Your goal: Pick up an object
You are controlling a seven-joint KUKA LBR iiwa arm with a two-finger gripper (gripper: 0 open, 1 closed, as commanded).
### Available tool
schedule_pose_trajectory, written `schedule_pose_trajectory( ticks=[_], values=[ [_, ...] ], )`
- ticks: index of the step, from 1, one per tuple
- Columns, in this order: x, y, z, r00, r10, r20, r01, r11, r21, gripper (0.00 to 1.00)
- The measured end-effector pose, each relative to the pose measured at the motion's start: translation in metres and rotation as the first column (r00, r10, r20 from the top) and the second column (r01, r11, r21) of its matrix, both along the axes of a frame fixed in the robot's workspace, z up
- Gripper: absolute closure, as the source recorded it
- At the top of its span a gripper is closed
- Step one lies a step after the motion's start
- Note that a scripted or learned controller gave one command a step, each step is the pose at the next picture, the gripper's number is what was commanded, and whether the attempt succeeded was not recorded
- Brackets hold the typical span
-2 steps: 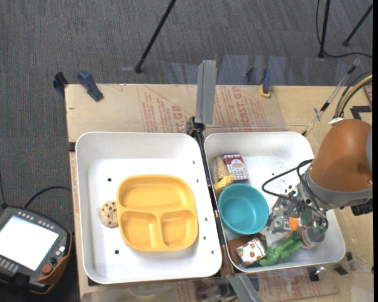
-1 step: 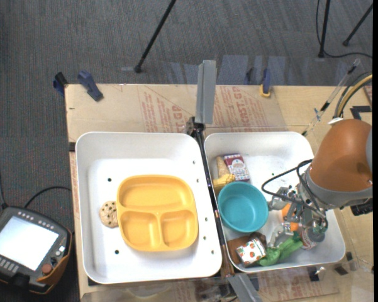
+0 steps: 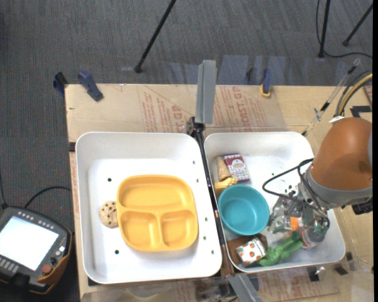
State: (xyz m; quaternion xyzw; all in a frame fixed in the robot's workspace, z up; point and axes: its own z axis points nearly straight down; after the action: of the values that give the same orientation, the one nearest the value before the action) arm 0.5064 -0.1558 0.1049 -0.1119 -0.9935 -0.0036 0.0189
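- The arm [image 3: 343,162] comes in from the right, its orange band sitting over the near right part of the right bin [image 3: 283,140].
- Its gripper [image 3: 300,222] hangs low inside that bin, near the right wall, amid cables and metal parts; I cannot tell how it is set, as the view is too cluttered there.
- Just beneath and to the near side of the gripper lies a green leafy toy [image 3: 282,251], stretched along the bin floor towards the near wall. Whether the gripper touches it is unclear.
- Left of the gripper, a teal bowl [image 3: 243,209] stands upright in the middle of the right bin.
- At the near side of the bowl sits a small box with a strawberry picture [image 3: 251,251], just beside the green toy.
- On the far side of the bowl lie a red and white carton [image 3: 237,167] and a yellowish snack piece [image 3: 222,175], close together by the bin's left wall.
- The left bin [image 3: 88,168] holds a yellow divided plate [image 3: 157,211], with a chocolate-chip cookie [image 3: 108,214] touching its left edge.
- A handheld control pendant [image 3: 26,244] rests on the floor, well to the left of the bench.
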Motion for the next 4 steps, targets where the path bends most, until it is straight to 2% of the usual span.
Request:
schedule_pose_trajectory(
  ticks=[1, 2, 3, 4],
  values=[
    [0.0, 0.001, 0.0, 1.0, 0.001, 0.0, -0.001, 1.0, 0.001, 0.0],
    [0.0, 0.001, 0.006, 1.0, 0.009, -0.004, -0.009, 1.0, 0.002, 1.0],
    [0.057, 0.001, 0.012, 0.996, -0.086, 0.032, 0.087, 0.996, -0.017, 1.0],
    [0.057, 0.006, 0.011, 0.996, -0.083, 0.03, 0.083, 0.996, -0.009, 0.0]
  ],
)
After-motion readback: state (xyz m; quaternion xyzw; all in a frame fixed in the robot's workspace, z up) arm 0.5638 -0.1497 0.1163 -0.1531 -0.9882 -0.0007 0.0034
